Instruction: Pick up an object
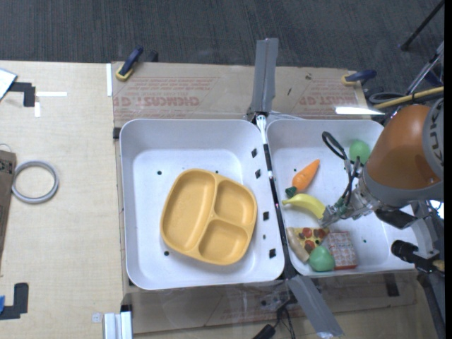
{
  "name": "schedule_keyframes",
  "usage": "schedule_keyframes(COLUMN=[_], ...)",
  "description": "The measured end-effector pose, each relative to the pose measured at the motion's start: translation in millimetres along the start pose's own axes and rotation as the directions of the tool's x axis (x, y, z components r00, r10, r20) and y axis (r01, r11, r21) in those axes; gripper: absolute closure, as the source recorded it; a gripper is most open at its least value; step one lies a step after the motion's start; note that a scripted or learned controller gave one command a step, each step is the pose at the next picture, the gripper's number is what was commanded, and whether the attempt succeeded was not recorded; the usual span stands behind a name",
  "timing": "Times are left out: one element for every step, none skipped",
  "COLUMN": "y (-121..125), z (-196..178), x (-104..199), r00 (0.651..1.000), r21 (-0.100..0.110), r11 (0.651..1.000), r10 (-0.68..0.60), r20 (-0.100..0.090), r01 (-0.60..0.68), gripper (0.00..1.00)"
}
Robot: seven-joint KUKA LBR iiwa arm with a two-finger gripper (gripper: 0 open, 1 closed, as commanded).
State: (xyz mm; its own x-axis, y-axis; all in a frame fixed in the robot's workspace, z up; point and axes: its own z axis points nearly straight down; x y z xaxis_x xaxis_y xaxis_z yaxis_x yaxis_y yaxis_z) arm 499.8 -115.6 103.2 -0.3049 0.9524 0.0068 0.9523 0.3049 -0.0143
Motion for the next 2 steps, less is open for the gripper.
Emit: schedule_keyframes(y=[45.4, 59.4], z=[11.5, -113.4], x=[-8.6, 31.8], r00=[0.9, 0.769], r21=[-0.015, -0.006], r11=[0.9, 0.769], r10=[0.436, 0.64], r20=[0.001, 0.002], r01=[-0.436, -0.64], gripper=[1.0, 1.0])
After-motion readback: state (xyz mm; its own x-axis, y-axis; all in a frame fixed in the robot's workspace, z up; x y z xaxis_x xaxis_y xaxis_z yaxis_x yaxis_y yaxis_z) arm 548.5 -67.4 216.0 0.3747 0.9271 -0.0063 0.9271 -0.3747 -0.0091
